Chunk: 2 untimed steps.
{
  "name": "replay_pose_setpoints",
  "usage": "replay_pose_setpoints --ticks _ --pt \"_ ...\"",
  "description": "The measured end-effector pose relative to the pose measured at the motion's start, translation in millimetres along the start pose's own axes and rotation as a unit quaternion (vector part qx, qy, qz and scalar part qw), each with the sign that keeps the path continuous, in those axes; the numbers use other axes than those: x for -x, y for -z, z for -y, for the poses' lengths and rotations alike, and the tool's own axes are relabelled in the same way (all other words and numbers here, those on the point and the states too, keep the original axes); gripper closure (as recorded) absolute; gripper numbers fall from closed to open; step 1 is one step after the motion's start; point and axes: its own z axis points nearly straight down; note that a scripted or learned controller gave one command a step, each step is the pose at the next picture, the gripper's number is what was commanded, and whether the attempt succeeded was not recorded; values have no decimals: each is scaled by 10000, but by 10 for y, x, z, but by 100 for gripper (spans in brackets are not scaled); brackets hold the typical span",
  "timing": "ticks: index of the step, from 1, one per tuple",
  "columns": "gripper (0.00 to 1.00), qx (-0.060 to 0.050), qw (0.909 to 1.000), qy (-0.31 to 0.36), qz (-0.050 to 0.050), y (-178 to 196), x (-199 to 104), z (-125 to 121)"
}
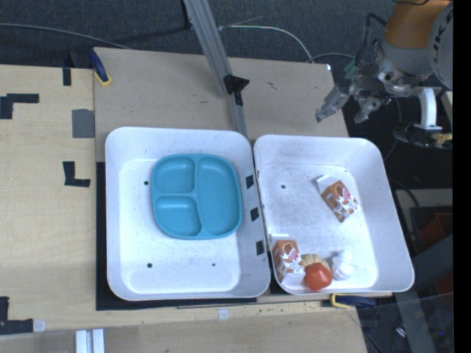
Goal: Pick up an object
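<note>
Toward the near edge of the right bin [368, 153]: a red tomato-like ball [317, 276], touching a small printed packet [286, 257] on its left and a crumpled white piece [343, 265] on its right, with a tan bit between. Farther back in that bin, well apart from the cluster, a second printed packet [339, 198], lying tilted. Beside it, in the left bin [121, 197], a blue divided plate [196, 195] with three compartments, resting flat. Above the far right corner of the right bin, outside its rim and over the tabletop [162, 87], the gripper [347, 107], fingers [328, 107] spread apart and grasping nothing, hanging below the grey wrist and orange band. Across the tabletop's far side, a slanted metal post [210, 35].
</note>
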Motion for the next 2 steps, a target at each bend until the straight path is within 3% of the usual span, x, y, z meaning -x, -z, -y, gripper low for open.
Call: replay_pose_setpoints --ticks 1,2 --pt "0 -3 10000 -2 2 0 2 1" --pt "0 -21 10000 -7 0 -502 86 -25"
